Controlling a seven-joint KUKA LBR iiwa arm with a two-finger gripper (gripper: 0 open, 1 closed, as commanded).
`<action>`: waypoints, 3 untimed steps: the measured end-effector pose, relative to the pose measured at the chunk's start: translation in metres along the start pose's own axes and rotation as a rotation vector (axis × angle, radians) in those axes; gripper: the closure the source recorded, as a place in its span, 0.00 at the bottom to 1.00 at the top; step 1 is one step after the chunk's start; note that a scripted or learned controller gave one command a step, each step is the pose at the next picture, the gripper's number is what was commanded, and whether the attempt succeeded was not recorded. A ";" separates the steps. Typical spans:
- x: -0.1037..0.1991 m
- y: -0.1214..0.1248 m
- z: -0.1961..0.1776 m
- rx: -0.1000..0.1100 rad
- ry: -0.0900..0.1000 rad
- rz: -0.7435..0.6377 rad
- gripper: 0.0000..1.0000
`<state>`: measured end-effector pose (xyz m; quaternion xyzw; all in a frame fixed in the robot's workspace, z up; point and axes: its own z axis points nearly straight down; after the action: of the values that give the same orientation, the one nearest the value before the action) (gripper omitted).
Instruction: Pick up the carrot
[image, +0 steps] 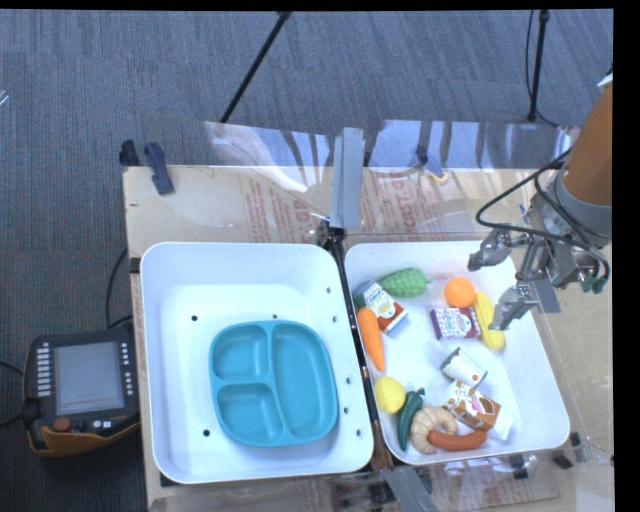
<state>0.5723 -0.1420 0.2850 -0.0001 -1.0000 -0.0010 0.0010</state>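
Carrot (371, 338) lies at the left side of the right bin (548, 395), just beside a small carton (385, 305), lemon (389, 394) below it. Gripper (512, 308) hovers well apart, near the banana (489, 322) and orange (459, 292); fingers spread, grasping nothing. Teal divided plate (272, 382) sits in the left bin (170, 300).

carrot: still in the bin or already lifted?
In the bin. The carrot lies flat on the floor of the right bin near its left wall, beside a small carton. The gripper is across the bin, near the banana.
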 end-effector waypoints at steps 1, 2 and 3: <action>-0.025 -0.039 0.126 -0.004 0.011 -0.034 0.00; -0.071 -0.046 0.202 -0.002 0.003 0.042 0.00; -0.074 -0.044 0.191 -0.002 -0.003 0.038 1.00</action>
<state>0.6459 -0.1852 0.0942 -0.0190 -0.9998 -0.0018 -0.0007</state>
